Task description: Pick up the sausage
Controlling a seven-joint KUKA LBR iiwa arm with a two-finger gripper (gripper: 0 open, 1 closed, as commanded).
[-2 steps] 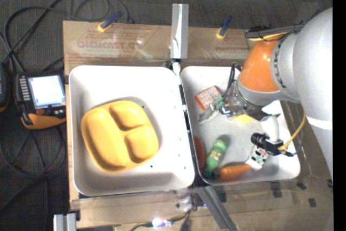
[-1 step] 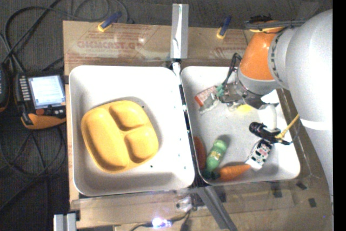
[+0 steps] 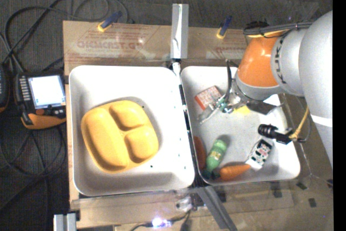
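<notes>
Reddish-brown sausage (image 3: 199,152) lies in the right bin (image 3: 292,170), against its left wall, long axis running roughly from far to near along that wall, near end tucked beside the green bottle (image 3: 215,153). An orange carrot (image 3: 234,171) lies crosswise near the bin's front wall, its thick end close to the bottle's base and its tip touching a small white-and-black packet (image 3: 259,153). A red-and-white packet (image 3: 208,96) rests in the far left part of the same bin; its printing is too small to read. The pincer (image 3: 223,105) hangs over the bin's middle, just beside that packet and well apart from the sausage; whether its fingers are parted or closed cannot be told. Black letters on the arm's orange band (image 3: 259,65) read in part "KU". The left bin (image 3: 81,170) holds a yellow three-compartment tray (image 3: 120,134), compartments bare. Faint red lettering on the board (image 3: 119,43) behind the bins is illegible. A pendant (image 3: 43,92) with a lit screen lies left of the surface.
</notes>
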